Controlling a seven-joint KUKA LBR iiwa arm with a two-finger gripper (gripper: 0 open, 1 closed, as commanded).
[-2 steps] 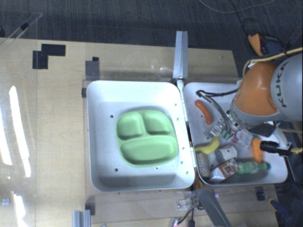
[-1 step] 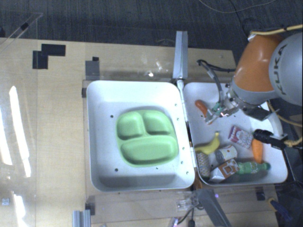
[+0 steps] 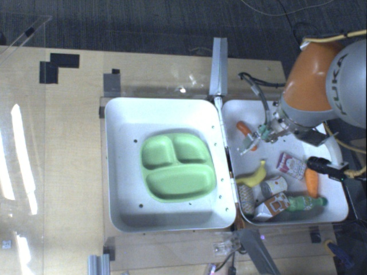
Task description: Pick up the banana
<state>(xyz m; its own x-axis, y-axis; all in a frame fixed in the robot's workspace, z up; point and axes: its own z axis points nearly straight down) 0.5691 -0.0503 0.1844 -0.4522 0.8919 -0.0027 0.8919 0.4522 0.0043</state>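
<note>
Two bins: banana (image 3: 254, 175) lies in the right bin (image 3: 230, 114), near its left wall, among packets.
Gripper (image 3: 256, 137): hangs above and just beyond the banana, apart from it.
Fingers: too small to read, possibly parted; I cannot tell.
Banana axis: slanted, upper right to lower left.

A robotics lab test station

A pale wooden desk (image 3: 63, 171) carries two white bins (image 3: 120, 171) clamped by metal brackets (image 3: 219, 67), with black tape marks (image 3: 57, 65) at the far left, loose cables (image 3: 287, 4) on grey carpet (image 3: 143, 10) beyond, and a robot arm (image 3: 327, 85) at right.
</note>
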